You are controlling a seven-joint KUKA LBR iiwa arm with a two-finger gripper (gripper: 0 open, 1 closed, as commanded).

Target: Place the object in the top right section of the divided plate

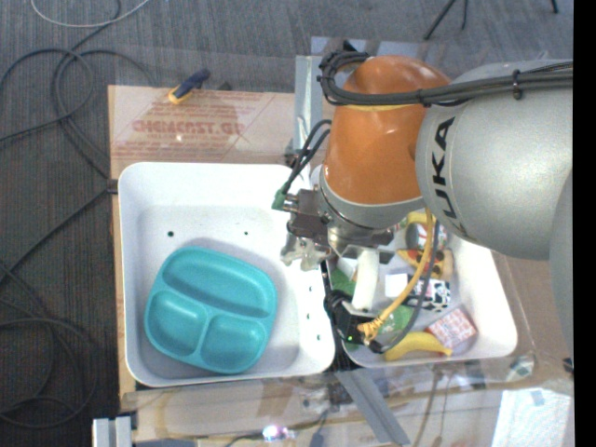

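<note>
Big grey robot arm [503, 175] with a fat orange band [377, 138], reaching in from the right and hanging low over the near left part of the right shallow white bin [504, 317]

Gripper [359, 291] tucked under the wrist, down among the things in that bin, close to the wall between the two bins. Too hidden by the wrist, wires and clutter to tell if open, shut or holding anything

In the right bin, near its front edge: a yellow banana [416, 348], a small red and pink packet [453, 326] just beside it, a little black and white block [438, 293] a bit further back, and a green thing [397, 322] by the gripper. Can't tell which of these is the one to move; all of them in the right bin

In the left shallow white bin [186, 171]: a teal plastic divided plate [212, 310], lying flat toward the front left corner, turned a little. One long part along its back, two smaller parts along its front

Brown board bench [186, 130] under both bins, with a small yellow and blue tool [189, 85] at its far edge
</note>
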